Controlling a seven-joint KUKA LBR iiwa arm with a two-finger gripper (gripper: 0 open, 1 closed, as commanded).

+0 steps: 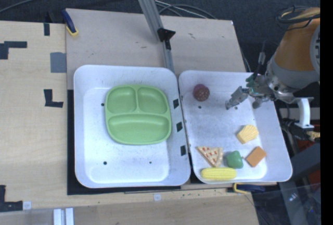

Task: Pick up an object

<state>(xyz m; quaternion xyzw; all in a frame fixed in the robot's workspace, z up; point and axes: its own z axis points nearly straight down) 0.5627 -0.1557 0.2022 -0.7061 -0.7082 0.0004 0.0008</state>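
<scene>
While the arm hangs over the right side, here's the layout from left to right as I see it. Left bin [83,114] has a green divided plate [138,114] sitting in it, nothing to grab there really. Right bin [218,114] is where the pickable stuff is: a dark red ball [201,92] near the top left corner, then along the bottom a pizza slice [209,155], a corn cob [218,173], a green pepper-looking thing [234,159], an orange block [255,156], and a yellow chunk [247,133] a bit higher up.

The gripper [244,98] is at the upper right of that bin, above bare floor, with nothing between its fingers. They look spread apart to me.

If I were running it, I'd go for the yellow chunk, since it's nearest and stands apart from the rest. Center over it, come straight down, and close across its narrow side. The bottom cluster is packed close, so a finger could land on a neighbor there.
</scene>
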